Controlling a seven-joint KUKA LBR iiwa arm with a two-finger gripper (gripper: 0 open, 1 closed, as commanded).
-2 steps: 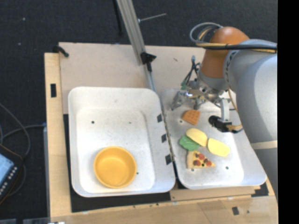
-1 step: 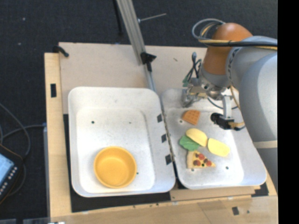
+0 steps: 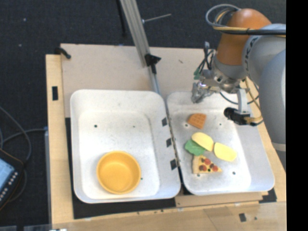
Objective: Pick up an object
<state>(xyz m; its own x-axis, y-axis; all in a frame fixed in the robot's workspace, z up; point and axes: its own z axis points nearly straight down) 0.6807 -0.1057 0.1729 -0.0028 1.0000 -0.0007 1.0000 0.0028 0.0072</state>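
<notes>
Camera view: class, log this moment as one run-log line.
gripper: above right bin's far edge | holding: nothing seen | nearest: orange waffle piece | left bin: yellow bowl

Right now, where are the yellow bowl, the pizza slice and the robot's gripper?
yellow bowl (image 3: 118, 172): camera view, middle of its inside.
pizza slice (image 3: 205, 165): camera view, its topped middle.
gripper (image 3: 198, 97): camera view, at its fingertips.

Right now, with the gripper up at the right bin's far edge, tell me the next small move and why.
Probably ease the gripper toward the near side and down over the small orange-brown waffle-like piece. That piece lies closest to it in the right white bin and apart from the clustered yellow and green pieces, so it looks the easiest pick.
</notes>
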